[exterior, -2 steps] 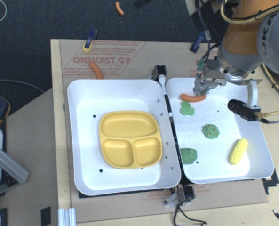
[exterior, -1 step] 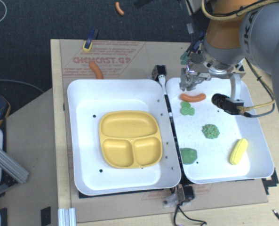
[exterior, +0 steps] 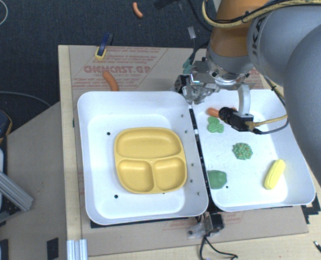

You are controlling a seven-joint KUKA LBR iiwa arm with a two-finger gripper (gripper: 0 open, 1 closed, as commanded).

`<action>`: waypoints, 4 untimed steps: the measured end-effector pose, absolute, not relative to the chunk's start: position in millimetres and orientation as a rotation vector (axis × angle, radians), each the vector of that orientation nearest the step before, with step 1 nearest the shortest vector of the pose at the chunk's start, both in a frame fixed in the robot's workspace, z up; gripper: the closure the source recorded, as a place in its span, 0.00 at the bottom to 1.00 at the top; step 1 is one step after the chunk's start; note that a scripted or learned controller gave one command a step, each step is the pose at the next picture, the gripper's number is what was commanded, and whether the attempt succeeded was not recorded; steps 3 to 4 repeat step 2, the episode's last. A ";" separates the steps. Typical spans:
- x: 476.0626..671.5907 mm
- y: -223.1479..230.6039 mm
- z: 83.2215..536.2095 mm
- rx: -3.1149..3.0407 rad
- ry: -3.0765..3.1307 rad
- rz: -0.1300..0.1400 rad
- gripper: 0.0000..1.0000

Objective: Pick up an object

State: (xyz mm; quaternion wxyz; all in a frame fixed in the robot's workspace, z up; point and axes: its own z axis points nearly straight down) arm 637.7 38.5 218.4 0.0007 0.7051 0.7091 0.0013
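**Bench contents, arm over the bins' far edge**

- End effector [exterior: 195, 91]: at the far end of the divide between the two bins; grip state cannot be told from here.
- Right bin [exterior: 290, 194], nearer the camera than the end effector: small orange piece [exterior: 213, 111] closest, then green leafy piece [exterior: 215, 125], green broccoli [exterior: 242, 151], green lump [exterior: 217, 179], yellow corn [exterior: 274, 174] farthest.
- Left bin [exterior: 95, 145]: yellow divided plate [exterior: 149, 160].
- Worktop [exterior: 133, 69], to the end effector's side: orange carrot [exterior: 111, 80].
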 end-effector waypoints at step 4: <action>652.4 79.9 234.3 2.219 2.220 0.004 1.00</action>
